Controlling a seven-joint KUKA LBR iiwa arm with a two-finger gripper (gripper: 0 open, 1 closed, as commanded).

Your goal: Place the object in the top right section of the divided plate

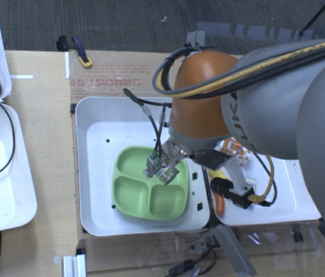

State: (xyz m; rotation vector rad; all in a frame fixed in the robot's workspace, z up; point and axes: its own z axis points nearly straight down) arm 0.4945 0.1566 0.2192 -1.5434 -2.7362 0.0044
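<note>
A light green divided plate [131,195] lies in the white bin [93,154] at the middle of the camera view. It has one long section at the top and two smaller ones below. My gripper [162,169] hangs low over the plate's upper right part, at the ridge between the top section and the lower right one. Any object under or inside it is hidden by the gripper's metal parts. The big grey arm with its orange band covers the bin's right side.
The bin to the right holds an orange and white packet [235,150] and a red-orange item [219,204] near its left wall. A further white tub [1,178] with black cables stands at far left. A blue and yellow tool [82,53] lies on the bench behind.
</note>
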